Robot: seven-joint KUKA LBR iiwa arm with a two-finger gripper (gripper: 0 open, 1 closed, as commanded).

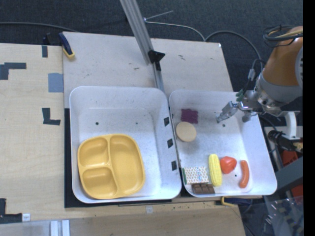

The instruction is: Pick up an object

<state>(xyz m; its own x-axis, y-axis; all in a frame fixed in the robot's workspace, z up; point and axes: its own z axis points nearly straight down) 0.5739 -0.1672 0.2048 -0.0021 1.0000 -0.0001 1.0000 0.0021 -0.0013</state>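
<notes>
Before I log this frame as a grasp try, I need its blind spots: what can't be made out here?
- Gripper in the camera view: small and blurred, so its state and contents can't be told.
- Arm: cut off by the right edge.
- Patterned block and brown block in the right bin: too small to identify.
- Metal pole: its top runs off the upper edge.

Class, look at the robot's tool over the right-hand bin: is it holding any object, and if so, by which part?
Nothing is held. The tool hangs over the right bin with nothing between its fingers; the purple block and the round tan piece lie apart from it.
</notes>
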